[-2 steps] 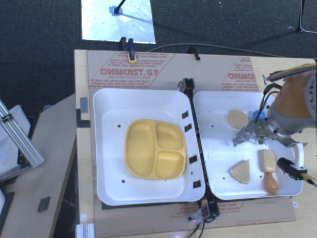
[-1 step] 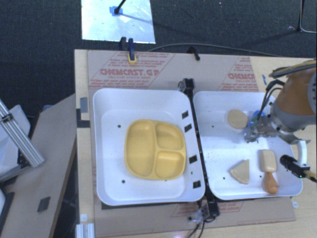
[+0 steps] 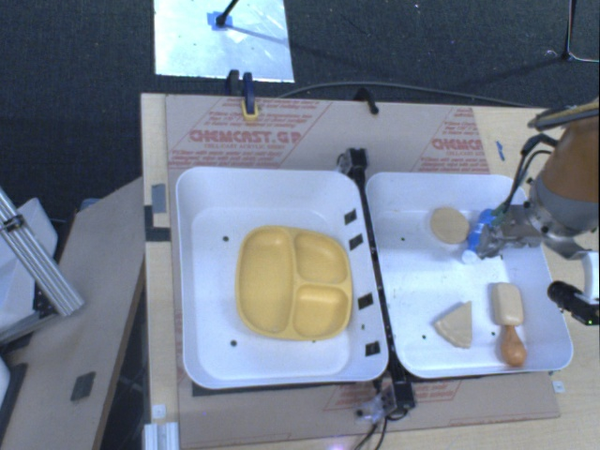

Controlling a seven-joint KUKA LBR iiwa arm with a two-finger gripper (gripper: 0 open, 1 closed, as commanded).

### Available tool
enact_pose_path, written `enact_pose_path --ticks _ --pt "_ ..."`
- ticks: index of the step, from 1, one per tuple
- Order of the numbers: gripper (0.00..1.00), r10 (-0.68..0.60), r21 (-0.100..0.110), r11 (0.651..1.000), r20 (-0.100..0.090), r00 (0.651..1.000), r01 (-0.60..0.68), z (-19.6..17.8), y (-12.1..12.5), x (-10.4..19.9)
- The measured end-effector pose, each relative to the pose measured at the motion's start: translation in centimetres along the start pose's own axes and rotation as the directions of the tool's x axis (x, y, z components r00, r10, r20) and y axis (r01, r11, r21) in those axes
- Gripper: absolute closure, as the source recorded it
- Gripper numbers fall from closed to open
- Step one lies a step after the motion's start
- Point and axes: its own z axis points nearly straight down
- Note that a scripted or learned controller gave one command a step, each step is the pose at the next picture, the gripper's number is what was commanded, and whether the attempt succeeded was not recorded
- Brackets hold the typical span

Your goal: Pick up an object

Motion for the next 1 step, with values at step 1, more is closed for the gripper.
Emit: enact_pose_path --ticks 1 --pt "1.00 0.000 -0.001 1.000 0.000 1.000 0.000 -4.41 -0.01 -0.23"
